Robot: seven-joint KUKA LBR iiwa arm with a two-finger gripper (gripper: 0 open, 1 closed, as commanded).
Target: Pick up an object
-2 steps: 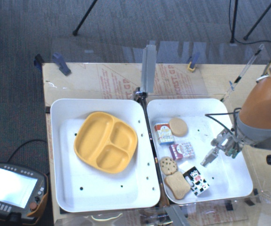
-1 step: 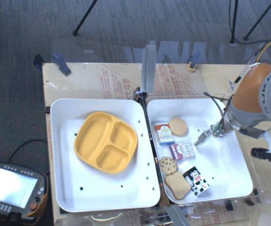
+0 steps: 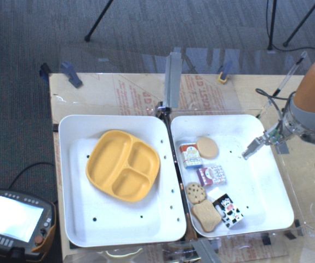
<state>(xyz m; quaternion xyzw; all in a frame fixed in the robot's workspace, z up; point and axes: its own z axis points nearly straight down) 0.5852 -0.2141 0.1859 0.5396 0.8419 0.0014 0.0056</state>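
My gripper (image 3: 250,150) hangs over the right side of the right bin (image 3: 267,201), slanting down to the left, with nothing seen in it. It is apart from the objects, which lie along that bin's left side. These are a round tan biscuit (image 3: 207,147), a red and white carton (image 3: 190,155), a pink carton (image 3: 212,175), a chocolate-chip cookie (image 3: 195,192), a toast slice (image 3: 206,216) and a black and white cow-print carton (image 3: 229,211). The biscuit is the nearest to the gripper, some way to its left.
A yellow divided plate (image 3: 123,165) lies in the left bin (image 3: 75,218). A metal post (image 3: 172,84) stands behind the seam between the bins. A teach pendant (image 3: 16,219) lies off the bench at the lower left. Tripod legs stand on the floor beyond.
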